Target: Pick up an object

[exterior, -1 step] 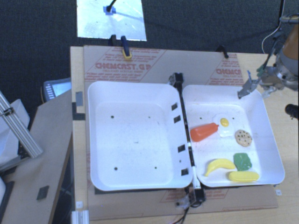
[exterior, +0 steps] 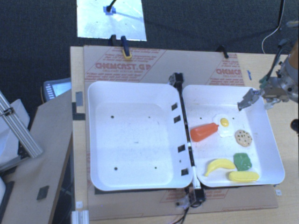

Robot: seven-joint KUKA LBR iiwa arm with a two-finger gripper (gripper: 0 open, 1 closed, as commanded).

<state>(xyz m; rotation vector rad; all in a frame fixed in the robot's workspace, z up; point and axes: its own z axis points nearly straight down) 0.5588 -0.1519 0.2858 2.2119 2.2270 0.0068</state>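
Note:
The right bin holds several toy foods. An orange carrot lies near the divider, with a fried egg just right of it and a cookie further right. Toward the front lie a yellow banana, a green pepper and a yellow corn cob. My gripper hangs over the bin's far right part, above and right of the egg. It is open, with nothing between its fingers.
The left bin sits beside the right one, joined by a black clipped divider. A silver plate lies beyond the bench. A metal rail and a grey side table stand at the left.

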